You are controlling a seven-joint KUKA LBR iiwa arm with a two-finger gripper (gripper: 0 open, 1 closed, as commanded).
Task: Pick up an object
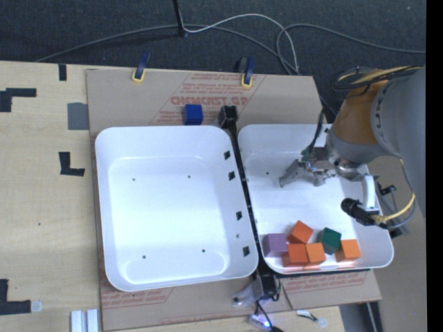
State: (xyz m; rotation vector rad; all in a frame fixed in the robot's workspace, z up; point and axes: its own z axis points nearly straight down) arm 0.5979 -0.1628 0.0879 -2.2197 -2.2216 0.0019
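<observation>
Several small blocks lie clustered at the near edge of the right bin [277, 144]. They include a purple block [276, 243], a dark green block [331, 238] and orange blocks such as one at the top of the cluster [301, 232] and one at the far right [349, 249]. My gripper [299, 177] hangs over the middle of the right bin, behind the cluster and well apart from it, with nothing visibly in it. The grey arm with its orange band [353, 120] reaches in from the right.
The left bin [166, 144] sits beside the right one, with a black divider [239, 185] between them. A blue block [193, 113] rests on the cardboard behind the left bin. Cables [277, 40] run across the dark floor at the back.
</observation>
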